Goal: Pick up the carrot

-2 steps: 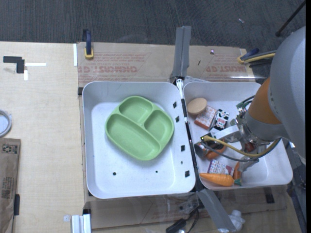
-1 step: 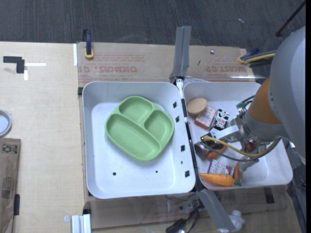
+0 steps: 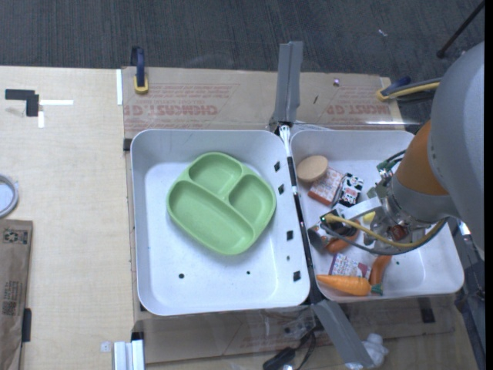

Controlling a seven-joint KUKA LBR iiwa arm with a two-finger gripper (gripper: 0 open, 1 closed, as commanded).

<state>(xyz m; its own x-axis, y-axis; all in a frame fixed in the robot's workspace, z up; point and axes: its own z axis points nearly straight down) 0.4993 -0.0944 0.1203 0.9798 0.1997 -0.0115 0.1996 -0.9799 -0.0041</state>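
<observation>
Near the front wall of the right shallow white bin (image 3: 431, 284) lies the orange tapered carrot (image 3: 344, 284); gripper (image 3: 362, 226) above it, grip unclear. Tan wooden bench (image 3: 62, 206), dark grey floor (image 3: 192, 14) behind.

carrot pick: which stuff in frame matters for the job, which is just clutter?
Job:
- carrot, near front edge of right bin
- gripper, over the pile in the right bin

Clutter:
- green divided plate in left bin
- round tan piece
- small printed packets
- black-and-white toy
</observation>
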